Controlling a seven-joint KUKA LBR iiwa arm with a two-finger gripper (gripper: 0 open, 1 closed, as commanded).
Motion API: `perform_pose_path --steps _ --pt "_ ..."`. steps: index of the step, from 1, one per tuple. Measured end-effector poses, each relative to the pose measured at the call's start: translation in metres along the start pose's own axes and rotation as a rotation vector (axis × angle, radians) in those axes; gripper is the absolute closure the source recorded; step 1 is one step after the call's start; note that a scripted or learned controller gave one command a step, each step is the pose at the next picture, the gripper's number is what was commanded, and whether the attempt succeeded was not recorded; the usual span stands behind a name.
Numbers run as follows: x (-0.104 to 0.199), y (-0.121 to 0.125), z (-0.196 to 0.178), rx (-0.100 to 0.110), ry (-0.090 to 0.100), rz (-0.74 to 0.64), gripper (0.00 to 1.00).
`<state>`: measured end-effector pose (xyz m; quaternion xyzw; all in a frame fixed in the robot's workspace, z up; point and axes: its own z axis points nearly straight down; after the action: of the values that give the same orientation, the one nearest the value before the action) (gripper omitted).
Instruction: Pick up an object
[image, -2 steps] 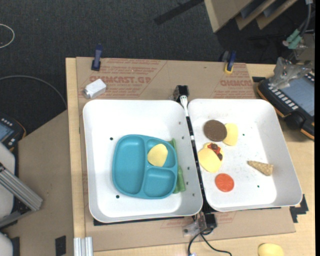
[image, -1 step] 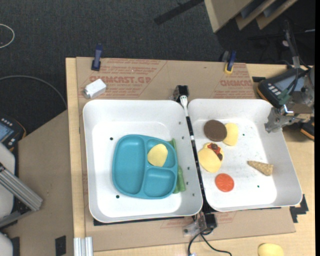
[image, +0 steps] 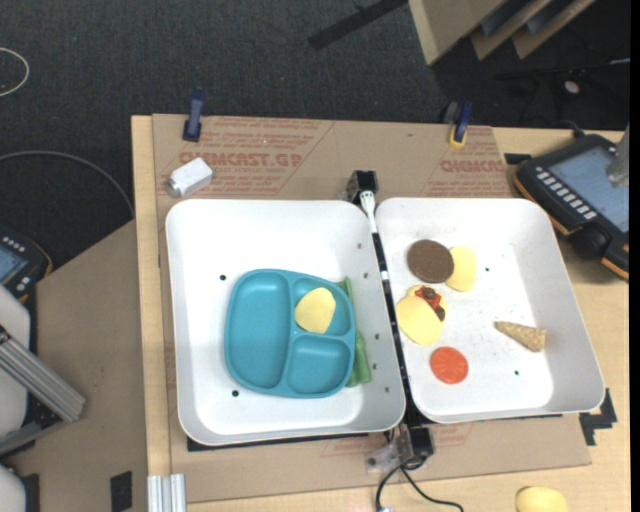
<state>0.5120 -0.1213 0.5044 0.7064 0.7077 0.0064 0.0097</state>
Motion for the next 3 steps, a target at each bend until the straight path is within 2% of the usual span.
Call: perform_pose_path --steps 1,2,3 --pt "-0.076 -0.028 0.127 0.033 0.006 0.01 1.0" --pt "-0.05 -0.029 -0.041 0.002 -0.002 -0.002 1.0" --pt "-0.063 -0.037 0.131 0.036 0.009 0.004 1.0"
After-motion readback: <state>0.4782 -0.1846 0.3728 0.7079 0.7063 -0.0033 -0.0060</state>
